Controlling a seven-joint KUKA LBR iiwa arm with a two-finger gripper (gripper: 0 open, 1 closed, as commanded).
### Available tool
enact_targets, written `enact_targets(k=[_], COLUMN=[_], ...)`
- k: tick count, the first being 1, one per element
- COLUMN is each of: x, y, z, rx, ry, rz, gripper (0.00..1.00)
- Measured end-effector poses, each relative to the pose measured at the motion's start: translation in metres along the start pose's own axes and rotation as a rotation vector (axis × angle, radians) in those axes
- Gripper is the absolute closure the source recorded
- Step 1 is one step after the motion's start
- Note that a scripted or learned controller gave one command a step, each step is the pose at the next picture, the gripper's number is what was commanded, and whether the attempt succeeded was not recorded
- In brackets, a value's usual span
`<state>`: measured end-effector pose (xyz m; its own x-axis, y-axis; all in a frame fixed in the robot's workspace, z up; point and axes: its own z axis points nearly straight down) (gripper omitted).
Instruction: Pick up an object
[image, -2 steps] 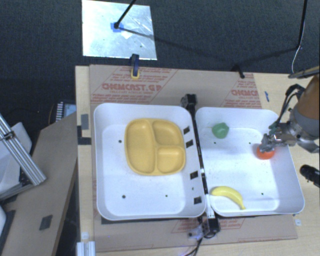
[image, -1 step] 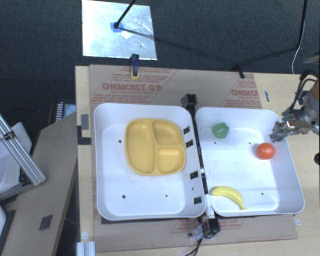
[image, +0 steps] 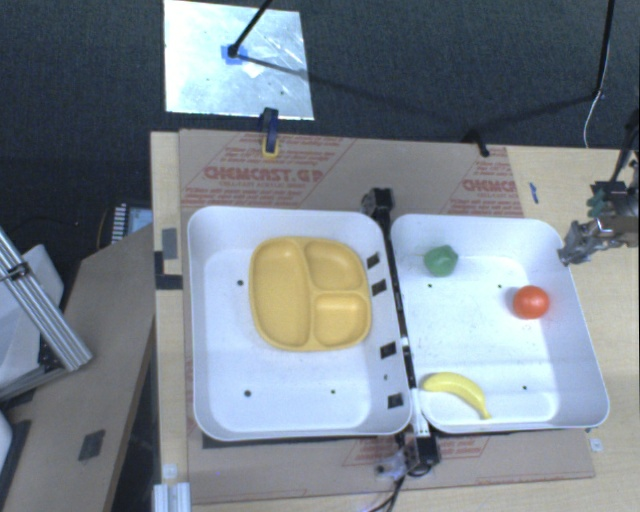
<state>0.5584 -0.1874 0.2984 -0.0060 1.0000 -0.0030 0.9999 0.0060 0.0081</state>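
- Objects for picking lie in the right bin (image: 575, 375), three in all and well apart from one another.
- A green object (image: 440, 260) sits near that bin's upper left corner, close to the divider between the two bins.
- An orange-red ball (image: 531, 301) rests toward the bin's right side, about midway down.
- A yellow banana (image: 457, 390) lies near the bin's lower left corner, curved, its ends pointing left and down-right.
- The left bin (image: 215, 390) carries a yellow compartment plate (image: 308, 293) with three sections, set in its upper middle part.
- The gripper (image: 578, 247) hangs at the far right of the view, over the right bin's upper right rim and the surface (image: 330, 165) beside it, clear of all three objects.
- Whether the jaws are apart or together cannot be told: the gripper is small and partly cut by the frame edge, and nothing is seen between them.
- Both bins sit side by side on a brown board printed with red lettering.
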Motion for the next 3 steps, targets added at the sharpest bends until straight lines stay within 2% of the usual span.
enact_targets(k=[1, 3], x=[0.058, 0.156], y=[0.019, 0.043], z=[0.004, 0.013], rx=[0.004, 0.005], ry=[0.004, 0.004], rz=[-0.005, -0.004], gripper=[1.0, 1.0])
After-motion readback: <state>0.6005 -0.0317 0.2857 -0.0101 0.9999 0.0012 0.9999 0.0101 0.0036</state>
